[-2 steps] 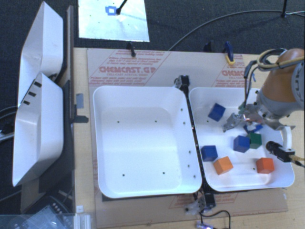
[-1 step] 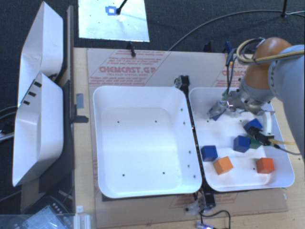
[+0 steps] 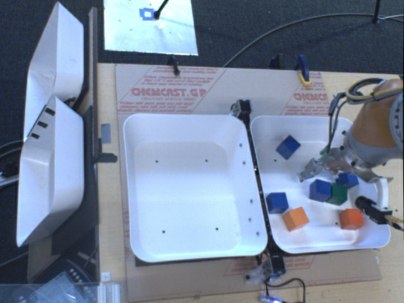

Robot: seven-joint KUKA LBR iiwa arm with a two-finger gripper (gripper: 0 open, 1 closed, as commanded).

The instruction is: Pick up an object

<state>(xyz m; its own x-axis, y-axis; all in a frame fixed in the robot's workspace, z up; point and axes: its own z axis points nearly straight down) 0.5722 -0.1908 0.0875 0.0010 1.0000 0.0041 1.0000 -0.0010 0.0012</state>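
The right bin holds several small blocks. One blue block lies near its back. Another blue block sits beside a green block, with a smaller blue one just behind them. A further blue block and an orange block lie at the front left, and a red-orange block at the front right. My gripper hangs low over the bin, just above and behind the blue and green pair. I see nothing held in it.
The left bin stands next to the right one, sharing a dark divider. The grey arm with its orange band comes in over the right bin's right side. Two more white bins lean at the far left.
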